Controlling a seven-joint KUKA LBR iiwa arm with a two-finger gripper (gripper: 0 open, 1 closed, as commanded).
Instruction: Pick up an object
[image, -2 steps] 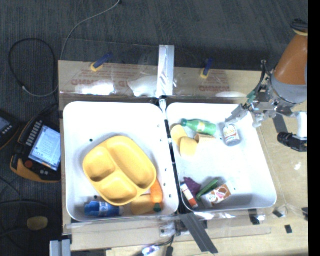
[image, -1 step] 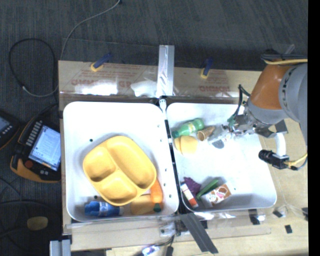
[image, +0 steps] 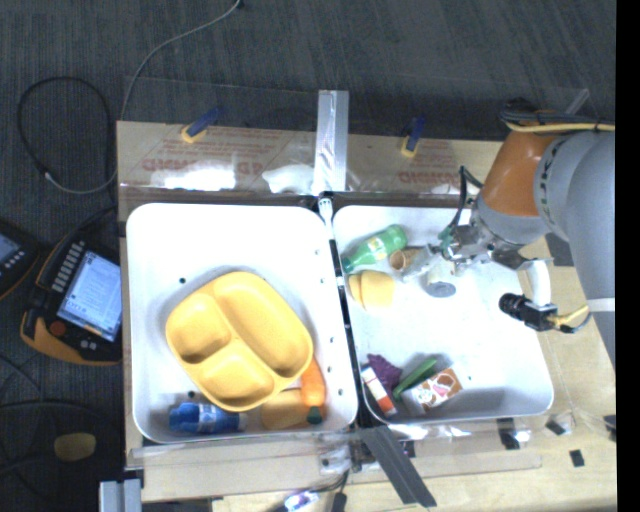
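The end effector (image: 443, 262) sits low in the right bin (image: 500, 350), near that bin's far edge and a little toward its inner wall. From this slanted view I cannot tell whether it is apart, together, or clamped on anything; no object is visible between its tips, so the pick does not look done yet.

Candidates lie close by. A green bottle (image: 374, 248) rests against the inner wall at the far corner of the right bin, with a small tan cup (image: 400, 261) just beside it and a yellow rounded object (image: 372, 289) next to the wall below them. The end effector is nearest the tan cup, though whether they touch is unclear. Along the near edge of the same bin lie a purple item (image: 381, 369), a green stick-like item (image: 415, 376) and a small red-and-white packet (image: 438, 390).

The left bin (image: 160, 240) holds a yellow divided tray (image: 238, 338), with a blue object (image: 200, 418) and an orange item (image: 313, 385) at its near edge.

Judged so: approach made, grasp and lift remaining.
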